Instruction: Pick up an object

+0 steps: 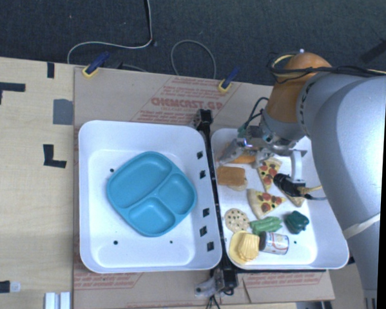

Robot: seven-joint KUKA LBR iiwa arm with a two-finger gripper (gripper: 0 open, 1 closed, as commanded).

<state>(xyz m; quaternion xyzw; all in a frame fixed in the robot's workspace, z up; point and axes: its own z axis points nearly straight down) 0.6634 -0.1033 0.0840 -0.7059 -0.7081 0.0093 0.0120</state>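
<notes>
We saw the gripper [245, 149] low in the right bin [330, 255]; its jaws' state was unclear, so centring over the bread [232, 177] seemed wise.

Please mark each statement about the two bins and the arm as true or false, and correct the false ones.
1. The blue plate lies in the left bin. True.
2. The plate has three compartments. True.
3. The food pieces lie in the left bin. False: the pizza slice and cracker lie in the right bin.
4. The gripper is above the blue plate. False: it is over the right bin's far end.
5. The small can lies beside the green pepper. True.
</notes>
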